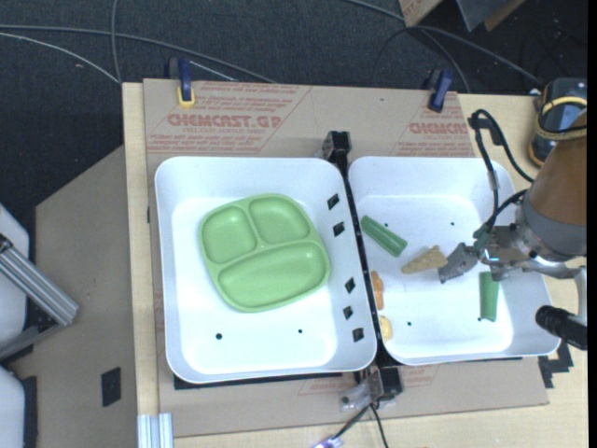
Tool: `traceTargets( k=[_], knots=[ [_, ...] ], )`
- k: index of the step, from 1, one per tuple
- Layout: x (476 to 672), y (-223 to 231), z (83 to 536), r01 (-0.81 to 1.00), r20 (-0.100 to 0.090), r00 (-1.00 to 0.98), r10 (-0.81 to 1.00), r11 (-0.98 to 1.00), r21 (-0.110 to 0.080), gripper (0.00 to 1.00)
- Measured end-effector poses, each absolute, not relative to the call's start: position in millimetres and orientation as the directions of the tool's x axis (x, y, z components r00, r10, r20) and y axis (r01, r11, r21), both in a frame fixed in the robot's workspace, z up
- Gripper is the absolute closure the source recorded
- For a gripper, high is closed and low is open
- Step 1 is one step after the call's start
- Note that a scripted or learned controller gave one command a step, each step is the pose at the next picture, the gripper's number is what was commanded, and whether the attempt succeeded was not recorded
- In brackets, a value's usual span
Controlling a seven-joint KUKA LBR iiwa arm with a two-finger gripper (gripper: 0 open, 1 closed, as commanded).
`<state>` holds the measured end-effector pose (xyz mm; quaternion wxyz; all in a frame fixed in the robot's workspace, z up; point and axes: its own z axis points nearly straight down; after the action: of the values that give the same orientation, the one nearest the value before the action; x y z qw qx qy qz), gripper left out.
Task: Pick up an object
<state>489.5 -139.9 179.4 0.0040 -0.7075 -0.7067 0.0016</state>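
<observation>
Left bin [187,343]: a green divided plate [265,250], well apart from the work. Along the right bin's [420,180] left wall, small orange pieces [377,292]. Further in, a green cylinder [383,235], then a tan wedge [424,260] just beside the gripper [457,265]. Nothing visibly held; finger state impossible to tell. Best to centre over the wedge before descending, avoiding the second green stick [488,297].

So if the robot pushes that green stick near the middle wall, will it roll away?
Probably yes. The green stick looks round and smooth like a little tube, so a sideways nudge could roll it across the flat right bin. It looks stiff and probably light. The gripper might find it slippery.
</observation>
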Motion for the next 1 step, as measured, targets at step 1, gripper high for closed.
traceTargets(
  k=[1],
  knots=[
    [488.7, -131.5, 118.7, 1.0, 0.004, 0.0, 1.0, 0.0, -0.008, 0.0]
  ],
)
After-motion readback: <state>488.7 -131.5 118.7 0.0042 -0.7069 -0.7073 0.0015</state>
